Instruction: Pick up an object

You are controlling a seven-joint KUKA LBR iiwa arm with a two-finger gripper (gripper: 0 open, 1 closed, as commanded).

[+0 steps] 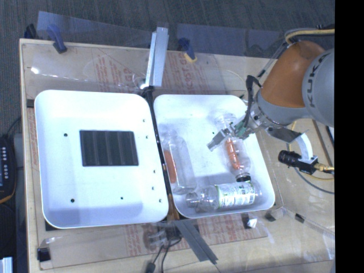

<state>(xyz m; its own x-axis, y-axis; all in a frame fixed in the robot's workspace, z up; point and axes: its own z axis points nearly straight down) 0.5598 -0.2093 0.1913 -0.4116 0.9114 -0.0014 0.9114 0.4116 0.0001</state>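
Bins first: two shallow white ones side by side on the bench. The left bin (57, 203) fills the left half of the frame and has a dark ribbed rectangle (108, 148) sitting in its middle. The right bin (187, 107) sits centre-right and holds all the clutter.

That clutter is three clear plastic bottles. One with an orange strip inside (176, 164) lies lengthwise along the bin's left wall. A second, with orange stuff in it and a dark cap (236, 157), lies nearly upright in the frame toward the right side of the bin. The third has a green and white label (230, 196) and lies crosswise along the bottom edge, just below the dark-capped one.

Arm (296, 84) comes in from the upper right, orange band clearly showing. The gripper (224, 134) is down inside the right bin, right at the top end of the dark-capped bottle. Honestly can't tell how wide it's set, or whether it's got hold of anything.

A grey metal bar (156, 58) stands at the top between the bins.
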